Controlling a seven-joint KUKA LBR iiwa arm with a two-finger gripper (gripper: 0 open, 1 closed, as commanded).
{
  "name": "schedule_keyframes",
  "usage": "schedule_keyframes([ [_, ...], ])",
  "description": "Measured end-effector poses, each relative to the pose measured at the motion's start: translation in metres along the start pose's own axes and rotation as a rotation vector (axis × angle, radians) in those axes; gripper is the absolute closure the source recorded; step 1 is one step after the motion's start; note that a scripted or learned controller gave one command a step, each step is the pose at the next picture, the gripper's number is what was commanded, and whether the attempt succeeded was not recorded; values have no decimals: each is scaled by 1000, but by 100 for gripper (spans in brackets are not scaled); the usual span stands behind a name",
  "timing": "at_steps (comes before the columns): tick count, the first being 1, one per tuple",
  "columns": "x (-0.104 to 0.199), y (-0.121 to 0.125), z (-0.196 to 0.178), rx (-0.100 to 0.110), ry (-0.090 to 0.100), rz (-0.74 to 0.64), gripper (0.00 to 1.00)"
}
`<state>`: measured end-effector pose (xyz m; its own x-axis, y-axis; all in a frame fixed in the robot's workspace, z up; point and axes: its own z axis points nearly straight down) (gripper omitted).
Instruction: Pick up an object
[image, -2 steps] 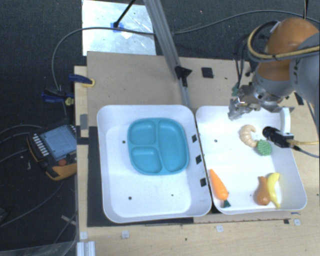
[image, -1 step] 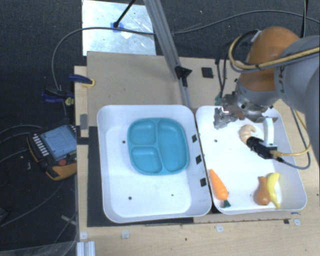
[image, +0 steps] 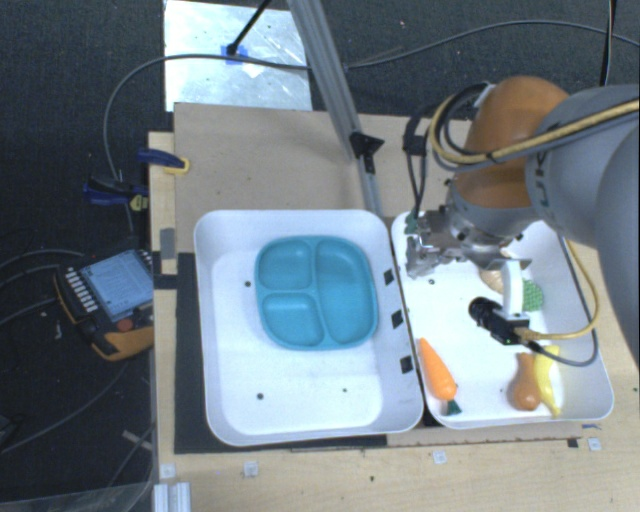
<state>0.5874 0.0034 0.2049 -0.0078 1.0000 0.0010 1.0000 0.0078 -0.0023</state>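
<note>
Brown bench on dark floor, two shallow white bins side by side: left bin holds a blue divided plate; right bin holds a toy carrot near its left wall and a yellow-orange piece near the lower right corner. Gripper sits low over the right bin's upper left corner, well apart from the carrot; nothing visibly between the fingers, and open or clenched cannot be told.

Plate in left bin
</note>
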Motion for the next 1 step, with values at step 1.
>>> schedule_keyframes([
  [1, 41, -30, -17, -1, 2, -2, 100],
])
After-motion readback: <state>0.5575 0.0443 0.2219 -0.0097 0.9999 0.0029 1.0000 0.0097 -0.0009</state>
